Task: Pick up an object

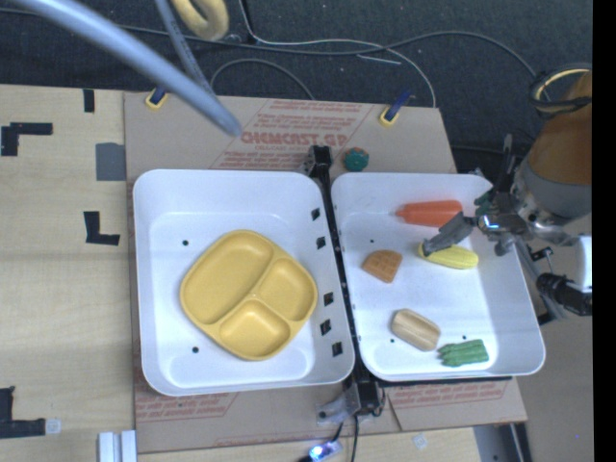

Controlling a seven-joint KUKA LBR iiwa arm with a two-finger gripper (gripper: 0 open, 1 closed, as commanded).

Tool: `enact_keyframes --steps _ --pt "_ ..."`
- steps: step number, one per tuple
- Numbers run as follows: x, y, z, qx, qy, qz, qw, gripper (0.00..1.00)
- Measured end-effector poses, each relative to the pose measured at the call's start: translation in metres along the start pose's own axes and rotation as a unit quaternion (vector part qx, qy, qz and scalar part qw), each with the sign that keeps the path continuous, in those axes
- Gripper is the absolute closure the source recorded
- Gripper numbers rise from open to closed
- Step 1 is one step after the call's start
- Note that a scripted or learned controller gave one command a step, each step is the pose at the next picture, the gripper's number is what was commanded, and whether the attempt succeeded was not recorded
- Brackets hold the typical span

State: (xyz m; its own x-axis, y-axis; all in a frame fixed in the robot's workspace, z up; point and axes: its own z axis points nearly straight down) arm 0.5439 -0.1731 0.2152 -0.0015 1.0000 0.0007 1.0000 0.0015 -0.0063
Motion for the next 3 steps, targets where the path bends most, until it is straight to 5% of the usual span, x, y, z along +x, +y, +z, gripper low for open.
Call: enact_keyframes --steps 2,3 --pt "-0.001 0.000 0.090 0.000 0.000 0.001 1.0000 0.00" --pt "0.000 0.001 0.077 -0.002 0.000 0.000 1.0000 1.00"
